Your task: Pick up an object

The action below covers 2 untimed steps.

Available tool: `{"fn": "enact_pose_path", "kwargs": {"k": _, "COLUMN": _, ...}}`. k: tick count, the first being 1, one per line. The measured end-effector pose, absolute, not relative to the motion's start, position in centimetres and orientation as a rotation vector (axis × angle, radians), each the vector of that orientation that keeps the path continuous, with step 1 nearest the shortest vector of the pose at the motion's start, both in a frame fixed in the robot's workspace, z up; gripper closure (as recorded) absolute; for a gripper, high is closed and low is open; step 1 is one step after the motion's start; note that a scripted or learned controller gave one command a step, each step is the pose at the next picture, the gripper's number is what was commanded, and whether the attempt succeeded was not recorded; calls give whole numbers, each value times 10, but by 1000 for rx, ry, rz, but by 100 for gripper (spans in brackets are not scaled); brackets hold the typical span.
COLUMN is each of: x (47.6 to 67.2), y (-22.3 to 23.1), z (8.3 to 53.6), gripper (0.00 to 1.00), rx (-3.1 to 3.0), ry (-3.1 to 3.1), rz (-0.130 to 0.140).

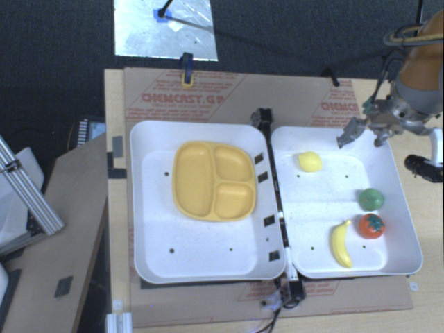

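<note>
The right bin (326, 186) holds a yellow lemon (310, 161) near its back, a green round fruit (371, 199) at the right, a red tomato-like fruit (371, 226) just below it, and a yellow banana (340, 243) near the front. My gripper (363, 133) hangs over the back right corner of that bin, open, its two fingers spread apart with nothing between them. It is to the right of the lemon and behind the green fruit, apart from both.
The left bin (156, 248) holds a yellow divided plate (211, 180). A black clip divider (272, 186) runs between the bins. Both bins rest on cardboard (229, 92). A silver sheet (165, 18) lies at the back left.
</note>
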<state>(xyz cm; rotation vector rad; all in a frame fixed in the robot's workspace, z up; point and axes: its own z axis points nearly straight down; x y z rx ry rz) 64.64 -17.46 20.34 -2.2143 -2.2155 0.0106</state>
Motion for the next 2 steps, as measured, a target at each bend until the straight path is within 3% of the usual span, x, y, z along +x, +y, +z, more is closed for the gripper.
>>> {"fn": "enact_pose_path", "kwargs": {"k": 1, "x": 649, "y": -174, "z": 212, "gripper": 0, "rx": -2219, "ry": -2226, "rz": -1}}
{"fn": "enact_pose_path", "kwargs": {"k": 2, "x": 646, "y": -169, "z": 152, "gripper": 0, "rx": -2218, "ry": -2224, "rz": 1}}
